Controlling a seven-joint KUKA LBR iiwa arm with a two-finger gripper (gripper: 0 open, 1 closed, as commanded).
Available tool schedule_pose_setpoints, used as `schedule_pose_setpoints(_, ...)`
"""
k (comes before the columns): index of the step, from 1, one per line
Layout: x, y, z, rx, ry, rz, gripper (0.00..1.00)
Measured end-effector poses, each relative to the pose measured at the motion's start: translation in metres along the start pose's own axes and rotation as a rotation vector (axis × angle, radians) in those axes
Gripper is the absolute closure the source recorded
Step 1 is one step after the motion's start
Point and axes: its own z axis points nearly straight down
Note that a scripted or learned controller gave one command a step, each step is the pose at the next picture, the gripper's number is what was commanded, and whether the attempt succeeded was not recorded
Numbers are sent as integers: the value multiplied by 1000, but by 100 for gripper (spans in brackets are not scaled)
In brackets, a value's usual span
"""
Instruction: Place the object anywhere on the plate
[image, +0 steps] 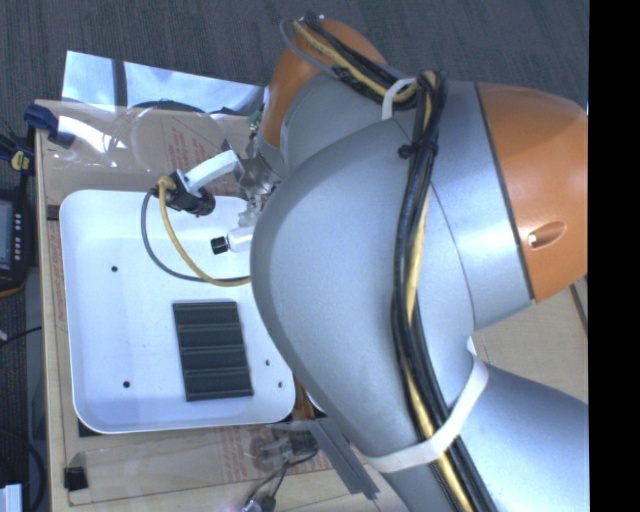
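a: what sits nearest the camera?

b: the arm (400, 280). its grey bulk covers the whole right and middle of the view, with the orange band (540, 190) at upper right. a bundle of black and yellow cables (415, 230) runs down its length, tied on with white straps.

a: and below it?

b: a strip of wooden bench (150, 460) along the bottom edge, then the white bin (100, 300) on the left. the arm overlaps the bin's right side.

a: where is the task's thing?

b: a dark ribbed slab (212, 350) lies flat on the bin floor in the near half, its long side running away from the camera. it is well apart from the gripper and nothing touches it.

a: the gripper, then?

b: the gripper (238, 205) hangs over the bin's far right corner, mostly tucked behind the arm. white and black fittings stick out to its left, and a thin yellow cable (175, 245) loops down over the bin floor. whether it is apart or together, i cannot tell.

a: anything farther back?

b: past the bin's far rim lies a clear round thing (160, 135), possibly a plate under plastic; the glare makes it hard to say.
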Motion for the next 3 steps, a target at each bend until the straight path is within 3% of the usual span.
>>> schedule_pose_setpoints(1, 1, -70, 106, 1, -5, -2, 100)
schedule_pose_setpoints(2, -96, -75, 99, 5, 0, 0, 100)
schedule_pose_setpoints(3, -78, -27, 4, 5, -2, 0, 100)
